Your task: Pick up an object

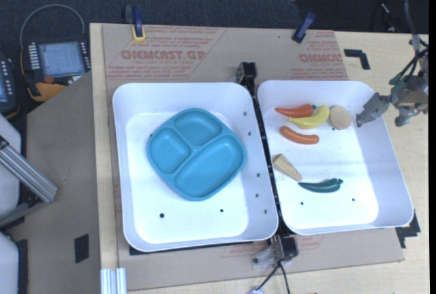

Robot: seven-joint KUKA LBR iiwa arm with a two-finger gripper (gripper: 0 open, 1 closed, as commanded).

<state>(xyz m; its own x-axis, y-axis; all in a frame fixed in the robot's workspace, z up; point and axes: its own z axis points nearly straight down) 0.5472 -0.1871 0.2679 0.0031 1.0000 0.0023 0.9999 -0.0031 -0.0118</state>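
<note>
My two grey metal fingers (374,109) stood spread apart with nothing between them, one pointing down-left over the right rim of the right-hand shallow white bin (392,170), the other reaching out past that rim toward the bench. My gripper (390,113) hung at the bin's upper right corner, above the wall rather than down among the objects.

Nearest to my left finger lay a small round beige ball (340,117), close but not touched. Just beside it, touching or almost touching, was a yellow plastic banana (310,119), and along the banana's upper edge ran a red-orange toy chili pepper with a green stem (295,110). Below those sat an orange sausage-shaped piece (299,135), lying nearly level. Lower still, near the bin's left wall, rested a tan cone-shaped piece (287,167), tilted with its narrow end to the upper left. To the right of it, apart from the rest, lay a dark green toy pepper with a curled tail (320,184).

Across the divide, the left-hand shallow white bin (136,218) held a blue plastic plate with three compartments (196,152), set at a slant near its middle.

Both bins sat on a brown cardboard sheet with red lettering (163,54), clipped at its top edge by a blue and yellow clamp (137,22) and a blue clamp (303,27).
</note>
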